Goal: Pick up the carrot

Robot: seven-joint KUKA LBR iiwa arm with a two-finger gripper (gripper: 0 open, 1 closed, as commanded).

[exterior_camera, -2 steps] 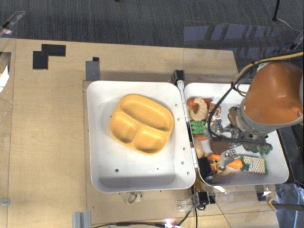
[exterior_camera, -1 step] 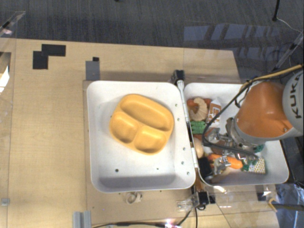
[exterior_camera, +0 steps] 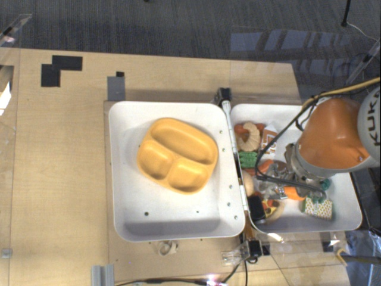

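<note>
Camera view, looking down at a slant on a pale wooden bench [exterior_camera: 59, 177] with a matte, lightly grained top. Toward the left sits a shallow white plastic bin [exterior_camera: 128, 159] with rounded corners and smooth, slightly glossy walls. Lying in it, a little left of centre, is a mustard-yellow plastic tray with three moulded compartments [exterior_camera: 177, 154], turned at an angle; its soft, rounded edges suggest it was simply dropped there rather than lined up. A narrow divider with a black clamp [exterior_camera: 224, 94] at its far end joins this bin to a second shallow white bin [exterior_camera: 348, 216] on the right, which holds a loose jumble of small toy foods, probably tipped in as picking targets: a tan, ring-shaped piece [exterior_camera: 250, 136] near the top, a green block [exterior_camera: 248, 159] below it, and a green-and-white patterned piece [exterior_camera: 317, 207] at the lower right. A small bright orange shape [exterior_camera: 292, 191], most likely the carrot, lies in the middle of this right bin, partly hidden. Directly above it hangs the grey robot arm with a smooth orange band [exterior_camera: 330, 137] and a metal gripper [exterior_camera: 278, 183] wrapped in black cables, reaching in from the right. Whether the gripper is released or clenched, I cannot tell.
</note>
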